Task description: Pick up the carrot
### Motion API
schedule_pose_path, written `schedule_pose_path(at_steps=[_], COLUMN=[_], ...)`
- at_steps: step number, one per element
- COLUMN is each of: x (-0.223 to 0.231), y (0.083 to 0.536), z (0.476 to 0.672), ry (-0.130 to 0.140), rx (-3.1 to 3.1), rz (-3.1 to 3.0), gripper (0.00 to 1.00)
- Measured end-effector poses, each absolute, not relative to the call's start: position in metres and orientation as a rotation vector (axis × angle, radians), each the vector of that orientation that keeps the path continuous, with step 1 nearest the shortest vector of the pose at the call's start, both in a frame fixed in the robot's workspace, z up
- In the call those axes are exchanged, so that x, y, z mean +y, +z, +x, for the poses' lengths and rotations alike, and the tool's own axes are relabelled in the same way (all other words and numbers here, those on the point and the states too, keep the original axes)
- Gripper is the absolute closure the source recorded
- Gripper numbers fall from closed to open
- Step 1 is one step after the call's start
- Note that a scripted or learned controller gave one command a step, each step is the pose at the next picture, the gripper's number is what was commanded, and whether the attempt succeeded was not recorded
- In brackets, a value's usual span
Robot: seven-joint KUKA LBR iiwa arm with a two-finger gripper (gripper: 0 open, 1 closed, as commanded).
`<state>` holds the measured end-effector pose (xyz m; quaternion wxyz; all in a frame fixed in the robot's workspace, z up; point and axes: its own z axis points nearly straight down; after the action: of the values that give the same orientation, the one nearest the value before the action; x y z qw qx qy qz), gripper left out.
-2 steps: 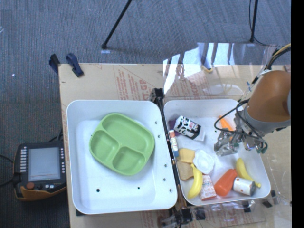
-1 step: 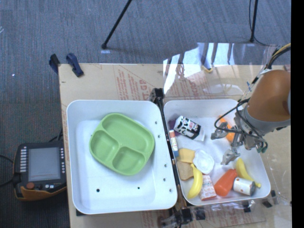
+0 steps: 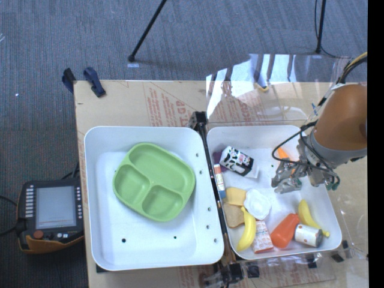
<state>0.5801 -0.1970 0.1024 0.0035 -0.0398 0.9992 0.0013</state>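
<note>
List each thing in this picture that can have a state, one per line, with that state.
green plate: upright, lying in the left bin.
carrot: in the right bin, small orange piece partly hidden by the arm.
pincer: low over the right bin, beside the carrot.
milk carton: lying on its side.
bananas: two, lying flat, apart.
orange bottle: lying on its side.

Setting: robotics lab. Evidence was grey carpet floor [image 3: 90,23], tripod legs [image 3: 150,26], cardboard-topped bench [image 3: 144,101], teach pendant [image 3: 53,212], two white bins [image 3: 96,161], clamps [image 3: 93,81]
</note>
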Motion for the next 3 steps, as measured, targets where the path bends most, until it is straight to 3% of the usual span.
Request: schedule_pose_path(at_steps=[1,2,3], x=[-0.208,-0.208,-0.206], y=[0.088,0.088,0.100], z=[0.619,0.619,0.621], ry=[0.005,0.005,0.007], rx=[3.046,3.046,3.040], rz=[-0.750,-0.747,-0.743], gripper=[1.00,0.00,1.00])
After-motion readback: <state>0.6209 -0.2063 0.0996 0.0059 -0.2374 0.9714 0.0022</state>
